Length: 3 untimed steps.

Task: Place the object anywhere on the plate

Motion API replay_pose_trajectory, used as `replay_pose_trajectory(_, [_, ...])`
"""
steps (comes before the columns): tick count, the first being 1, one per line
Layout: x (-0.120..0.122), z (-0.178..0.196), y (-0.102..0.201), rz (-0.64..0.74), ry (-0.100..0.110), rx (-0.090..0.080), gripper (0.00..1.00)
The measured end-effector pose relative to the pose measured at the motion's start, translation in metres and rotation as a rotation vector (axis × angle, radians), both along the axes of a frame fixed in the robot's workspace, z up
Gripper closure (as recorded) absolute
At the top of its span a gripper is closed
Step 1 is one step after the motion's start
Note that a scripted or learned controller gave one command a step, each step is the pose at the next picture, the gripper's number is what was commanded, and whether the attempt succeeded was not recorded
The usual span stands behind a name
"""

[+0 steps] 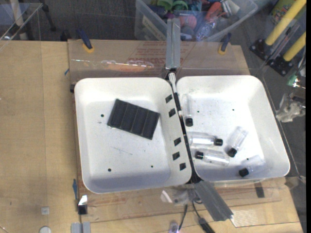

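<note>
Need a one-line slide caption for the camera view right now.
Two white bins side by side: a dark ribbed plate lies in the left one, several clear black-capped vials are scattered in the right.

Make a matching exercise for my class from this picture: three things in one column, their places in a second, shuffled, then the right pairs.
Things:
1. dark ribbed plate
2. clear vials with black caps
3. clear tub of colourful toys

Places:
A. behind the bins, at the top of the view
B. in the left bin
C. in the right bin

Pairs: 1-B, 2-C, 3-A
</note>
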<state>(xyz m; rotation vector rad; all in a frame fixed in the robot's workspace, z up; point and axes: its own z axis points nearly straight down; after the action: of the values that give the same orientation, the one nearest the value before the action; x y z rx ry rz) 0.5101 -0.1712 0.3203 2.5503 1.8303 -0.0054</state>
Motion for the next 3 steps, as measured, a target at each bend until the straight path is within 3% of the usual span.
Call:
replay_pose_trajectory(1, [0.0001, -0.0001, 0.0002, 0.0, 0.0, 0.0, 0.0])
replay_pose_trajectory(2, [0.0004, 0.0097, -0.0008, 0.0, 0.0, -0.001, 1.0])
replay_pose_trajectory(3, [0.0004, 0.0096, -0.0006, 0.0, 0.0, -0.001, 0.0])
